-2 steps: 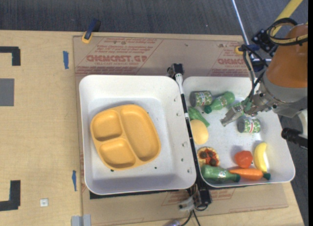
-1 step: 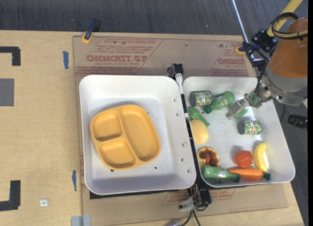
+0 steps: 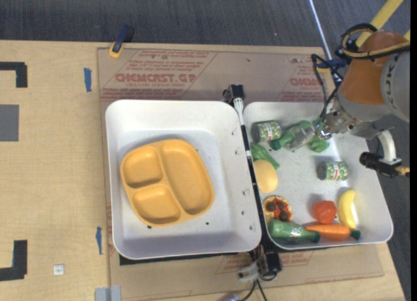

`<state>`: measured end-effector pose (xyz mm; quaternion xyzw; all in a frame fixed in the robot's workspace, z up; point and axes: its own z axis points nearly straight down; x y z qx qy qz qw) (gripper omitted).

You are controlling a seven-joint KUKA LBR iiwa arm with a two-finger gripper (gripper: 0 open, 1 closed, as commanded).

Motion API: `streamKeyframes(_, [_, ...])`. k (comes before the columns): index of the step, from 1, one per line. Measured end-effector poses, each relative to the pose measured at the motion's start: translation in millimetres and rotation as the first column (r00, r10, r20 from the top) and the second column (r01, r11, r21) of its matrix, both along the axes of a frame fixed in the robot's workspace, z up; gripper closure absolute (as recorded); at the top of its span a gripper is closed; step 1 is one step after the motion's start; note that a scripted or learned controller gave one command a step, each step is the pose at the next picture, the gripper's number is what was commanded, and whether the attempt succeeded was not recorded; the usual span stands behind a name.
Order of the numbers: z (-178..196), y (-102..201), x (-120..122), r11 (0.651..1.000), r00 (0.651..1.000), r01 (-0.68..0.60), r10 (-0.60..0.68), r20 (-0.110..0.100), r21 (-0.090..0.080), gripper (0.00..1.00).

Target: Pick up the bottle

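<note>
Landmark: right bin (image 3: 381, 218)
Bottle (image 3: 293, 231): green, lying on its side at the landmark's near edge, beside the carrot (image 3: 329, 231)
Gripper (image 3: 306, 135): low over the landmark's far half, well apart from the bottle; whether the fingers are wide or narrow cannot be told, green items blur around them
Open room: bare floor mid-bin, between can (image 3: 335, 171) and tomato (image 3: 324, 211)
Edges: banana (image 3: 348, 208) near the landmark's right wall
Left bin (image 3: 124, 124): holds a yellow divided tray (image 3: 167, 181)
Cut off: arm (image 3: 374, 85) by the view's right side
</note>
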<state>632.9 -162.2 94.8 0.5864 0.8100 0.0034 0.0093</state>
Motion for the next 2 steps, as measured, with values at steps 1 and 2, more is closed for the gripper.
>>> streamKeyframes(1, [16,-4,4,1.000,1.000,0.000,0.000,0.018,-0.012,1.00])
streamKeyframes(2, [3,-4,-23,0.789,0.789,0.614,-0.615,0.013,0.019,1.00])
